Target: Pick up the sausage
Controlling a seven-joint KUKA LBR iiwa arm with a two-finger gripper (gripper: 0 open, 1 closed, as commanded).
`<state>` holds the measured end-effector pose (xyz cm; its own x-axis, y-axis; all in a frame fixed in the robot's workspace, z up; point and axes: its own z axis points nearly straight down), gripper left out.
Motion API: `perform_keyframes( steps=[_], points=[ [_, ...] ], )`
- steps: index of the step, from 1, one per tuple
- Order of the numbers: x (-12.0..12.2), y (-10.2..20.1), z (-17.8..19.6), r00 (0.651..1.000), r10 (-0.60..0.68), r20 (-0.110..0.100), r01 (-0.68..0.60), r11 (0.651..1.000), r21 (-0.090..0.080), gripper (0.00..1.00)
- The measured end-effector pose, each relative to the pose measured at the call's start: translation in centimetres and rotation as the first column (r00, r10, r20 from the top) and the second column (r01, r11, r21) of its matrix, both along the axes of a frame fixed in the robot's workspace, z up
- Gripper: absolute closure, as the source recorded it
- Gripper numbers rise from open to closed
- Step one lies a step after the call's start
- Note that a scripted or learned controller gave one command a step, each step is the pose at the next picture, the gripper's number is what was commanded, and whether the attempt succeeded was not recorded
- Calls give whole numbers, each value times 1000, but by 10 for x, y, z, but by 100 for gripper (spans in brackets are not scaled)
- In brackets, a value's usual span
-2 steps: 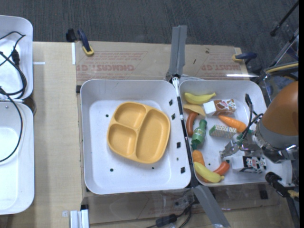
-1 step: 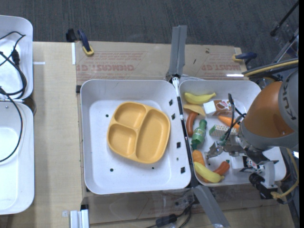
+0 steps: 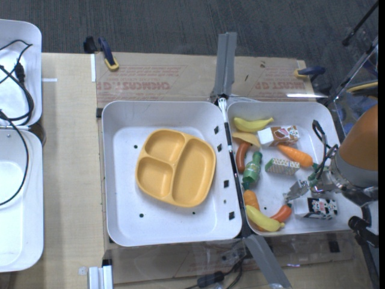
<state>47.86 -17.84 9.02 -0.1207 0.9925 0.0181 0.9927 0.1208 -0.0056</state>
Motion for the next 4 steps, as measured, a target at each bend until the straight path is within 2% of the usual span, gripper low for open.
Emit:
perform_keyframes(
  steps=[1,2,3,4],
  points=[
    [-2,76,1,994,-111,5,111,994,-17,0],
    [-2,11,0,956,-294,5,294,956,-19,0],
    [-2,67,0,936,-351,4,351,936,-18,0],
    [25,104,100,665,-747,7,747,665,-21,0]
  ],
)
